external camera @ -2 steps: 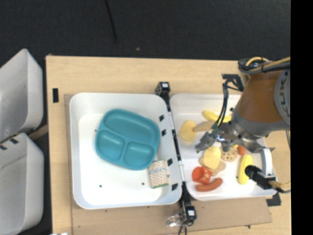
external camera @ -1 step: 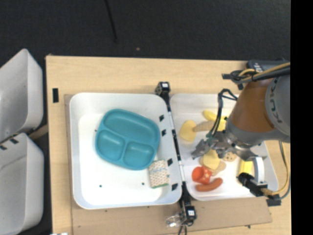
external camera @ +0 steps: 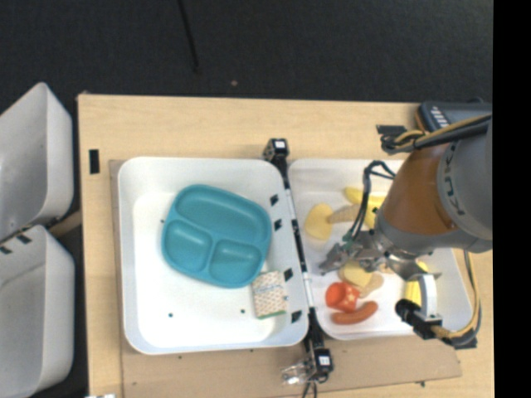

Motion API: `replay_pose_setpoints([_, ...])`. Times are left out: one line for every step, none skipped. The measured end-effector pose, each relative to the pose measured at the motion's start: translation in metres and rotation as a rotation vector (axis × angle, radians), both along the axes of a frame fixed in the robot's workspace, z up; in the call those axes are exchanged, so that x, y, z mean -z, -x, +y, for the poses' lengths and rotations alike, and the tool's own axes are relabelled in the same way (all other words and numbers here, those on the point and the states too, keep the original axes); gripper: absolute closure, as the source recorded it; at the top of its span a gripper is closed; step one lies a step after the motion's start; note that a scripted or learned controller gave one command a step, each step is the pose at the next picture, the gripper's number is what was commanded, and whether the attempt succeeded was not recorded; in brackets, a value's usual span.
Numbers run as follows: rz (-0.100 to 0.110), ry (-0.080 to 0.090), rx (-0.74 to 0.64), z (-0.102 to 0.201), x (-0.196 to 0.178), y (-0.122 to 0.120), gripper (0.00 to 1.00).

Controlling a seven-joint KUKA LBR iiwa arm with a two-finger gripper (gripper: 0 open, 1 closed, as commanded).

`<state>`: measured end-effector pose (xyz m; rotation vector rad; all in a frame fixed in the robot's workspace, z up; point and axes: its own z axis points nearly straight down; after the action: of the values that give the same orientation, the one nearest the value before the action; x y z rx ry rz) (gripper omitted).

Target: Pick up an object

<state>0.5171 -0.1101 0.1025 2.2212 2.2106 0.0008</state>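
Note:
The right bin (external camera: 325, 169) holds several toy foods: a round yellow piece (external camera: 319, 220), a yellow banana-like piece (external camera: 358, 196), a pale yellow piece (external camera: 362, 278), a red tomato (external camera: 341, 295) and a red sausage-shaped piece (external camera: 359, 312). My gripper (external camera: 347, 254) hangs low in the middle of this bin, just above the pale yellow piece and up-right of the tomato. The grey and orange arm (external camera: 423, 201) covers the bin's right half. Whether anything sits in the gripper is hidden from this angle.
In the left bin (external camera: 146, 309) lie a teal divided plate (external camera: 217, 235) and a small patterned sponge (external camera: 269, 294) near the dividing wall (external camera: 292, 222). Cables and a black-and-white fitting (external camera: 420, 303) trail at the right bin's near right corner.

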Motion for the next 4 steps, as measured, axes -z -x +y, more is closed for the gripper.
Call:
replay_pose_setpoints([-0.007,-0.001,0.008,-0.001,-0.013,-0.002,1.0])
replay_pose_setpoints([-0.001,-0.004,-0.008,0.004,-0.072,0.002,1.0])
replay_pose_setpoints([0.0,-0.003,-0.007,-0.004,-0.121,-0.006,1.0])
replay_pose_setpoints([0.003,-0.004,-0.009,-0.005,-0.139,-0.007,1.0])
